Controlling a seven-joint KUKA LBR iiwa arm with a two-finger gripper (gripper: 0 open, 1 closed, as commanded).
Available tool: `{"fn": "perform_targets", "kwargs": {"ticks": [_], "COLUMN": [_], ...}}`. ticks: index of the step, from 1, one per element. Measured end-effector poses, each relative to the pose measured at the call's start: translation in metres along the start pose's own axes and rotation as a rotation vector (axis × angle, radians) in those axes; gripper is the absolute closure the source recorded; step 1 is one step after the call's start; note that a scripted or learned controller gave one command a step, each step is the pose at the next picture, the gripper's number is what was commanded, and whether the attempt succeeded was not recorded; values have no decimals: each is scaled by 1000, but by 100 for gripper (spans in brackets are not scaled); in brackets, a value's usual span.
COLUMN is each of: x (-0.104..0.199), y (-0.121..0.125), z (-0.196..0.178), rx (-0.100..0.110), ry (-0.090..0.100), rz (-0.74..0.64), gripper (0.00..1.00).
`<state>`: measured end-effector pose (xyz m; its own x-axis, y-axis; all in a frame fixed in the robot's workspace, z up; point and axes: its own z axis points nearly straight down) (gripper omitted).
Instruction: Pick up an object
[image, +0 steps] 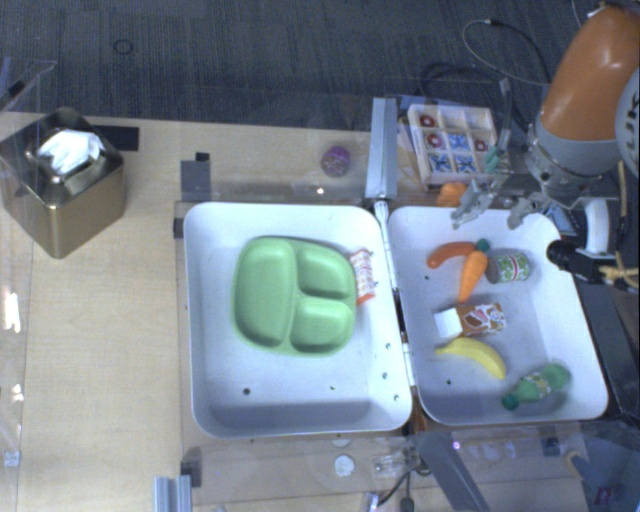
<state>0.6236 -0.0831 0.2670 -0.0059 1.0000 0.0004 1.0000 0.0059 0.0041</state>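
Observation:
My gripper (495, 205) hangs open over the back edge of the right bin (585, 340), with nothing between its fingers. Below it in that bin lie a red chili (450, 254), an orange carrot (473, 274) and a small green-labelled can (508, 267). Nearer the front are a red and white carton (472, 320), a yellow banana (474, 356) and a green bottle (537, 387). The left bin (215, 400) holds a green divided plate (295, 295) with a small packet (362, 275) at its right side.
A patterned card box (450, 140) and an orange object (451, 192) sit behind the right bin, close to the gripper. A brass box with white paper (65, 190) stands at the far left of the bench. A purple disc (337, 160) lies behind the left bin.

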Motion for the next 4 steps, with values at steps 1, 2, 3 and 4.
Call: {"fn": "perform_targets", "kwargs": {"ticks": [1, 2, 3, 4], "x": [-48, -36, -38, 4], "y": [-7, 8, 9, 20], "z": [159, 178, 165, 73], "rx": [5, -3, -7, -4], "ry": [1, -1, -3, -1], "rz": [77, 12, 12, -171], "gripper": [0, 0, 100, 100]}}
